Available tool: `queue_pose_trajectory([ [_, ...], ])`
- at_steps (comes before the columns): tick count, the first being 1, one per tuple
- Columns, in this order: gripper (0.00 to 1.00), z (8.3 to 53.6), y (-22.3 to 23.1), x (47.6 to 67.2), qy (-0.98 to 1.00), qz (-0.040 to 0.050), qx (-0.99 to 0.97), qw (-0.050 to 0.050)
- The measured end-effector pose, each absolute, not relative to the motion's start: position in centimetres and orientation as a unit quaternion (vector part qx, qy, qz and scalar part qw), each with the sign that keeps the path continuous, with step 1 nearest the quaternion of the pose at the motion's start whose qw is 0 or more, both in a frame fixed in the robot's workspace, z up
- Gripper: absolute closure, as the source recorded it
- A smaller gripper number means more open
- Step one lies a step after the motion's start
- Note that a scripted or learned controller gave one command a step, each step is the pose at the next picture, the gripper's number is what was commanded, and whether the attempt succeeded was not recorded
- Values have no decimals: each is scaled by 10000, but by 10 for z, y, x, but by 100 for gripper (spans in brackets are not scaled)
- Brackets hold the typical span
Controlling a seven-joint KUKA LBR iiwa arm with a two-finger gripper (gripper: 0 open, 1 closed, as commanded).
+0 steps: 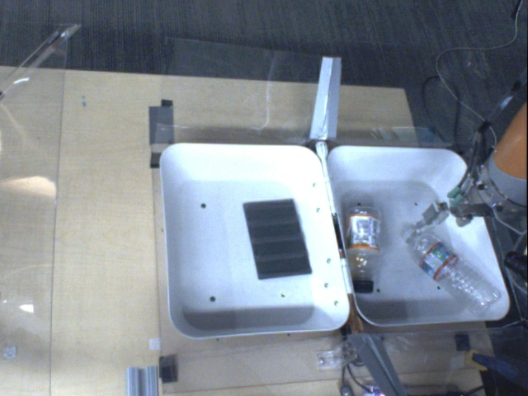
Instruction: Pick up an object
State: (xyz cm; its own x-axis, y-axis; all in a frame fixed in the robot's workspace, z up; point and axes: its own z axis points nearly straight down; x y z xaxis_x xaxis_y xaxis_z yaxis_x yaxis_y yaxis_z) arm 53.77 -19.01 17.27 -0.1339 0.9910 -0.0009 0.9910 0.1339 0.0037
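Note:
The right bin (388, 159) holds two things. A clear plastic water bottle (450, 266) with a blue and red label lies slantwise near its right wall. A small amber bottle (363, 238) with a gold label lies by its left wall. A black ribbed rectangular block (276, 238) lies flat in the middle of the left bin (190, 172). My gripper (445, 206) reaches in from the right over the right bin, just above the upper end of the water bottle. It is open, and I see nothing between its fingers.
A metal post (326, 97) stands behind the seam between the bins. Cables (462, 73) hang at the back right. The arm with its orange band (511, 147) comes in over the right bin's right wall. Wooden bench surface (91, 221) surrounds the bins.

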Motion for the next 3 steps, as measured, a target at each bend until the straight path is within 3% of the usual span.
queue_pose_trajectory([
  [1, 0, 89, -206, 538, 7686, 33, 6397, 63],
  [2, 100, 100, -204, 540, 7687, 51, 6396, 79],
  [3, 100, 180, -154, 547, 7231, 20, 6907, 26],
])
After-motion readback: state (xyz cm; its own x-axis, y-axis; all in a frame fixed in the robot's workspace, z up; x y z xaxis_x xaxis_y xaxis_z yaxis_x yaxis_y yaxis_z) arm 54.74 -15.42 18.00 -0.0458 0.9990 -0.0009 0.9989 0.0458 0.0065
